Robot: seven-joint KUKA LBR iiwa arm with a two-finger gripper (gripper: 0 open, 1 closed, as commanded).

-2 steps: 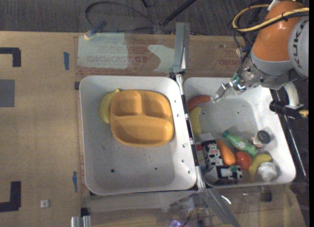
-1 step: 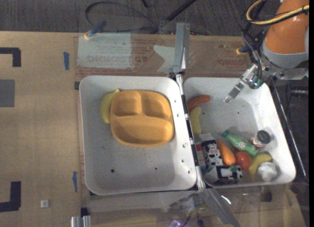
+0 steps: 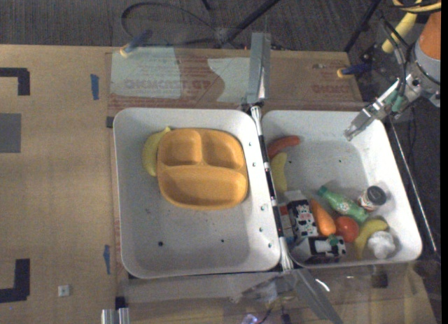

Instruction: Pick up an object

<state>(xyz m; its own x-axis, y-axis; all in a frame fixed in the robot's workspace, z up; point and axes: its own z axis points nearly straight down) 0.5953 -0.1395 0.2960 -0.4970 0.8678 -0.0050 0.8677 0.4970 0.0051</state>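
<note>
Two white bins are sitting on cardboard: left bin (image 3: pixel 133 245) holding one orange divided plate (image 3: pixel 201 167), right bin (image 3: pixel 350 158) holding toy food; gripper (image 3: pixel 353 128) hovering, grasping nothing.

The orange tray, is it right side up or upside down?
Right side up. The orange tray shows its three hollow compartments facing upward in the left bin.

light: dim, even | shadows: soft | glare: white bins (image 3: pixel 189 263) slightly washed | focus: soft, grainy
</note>
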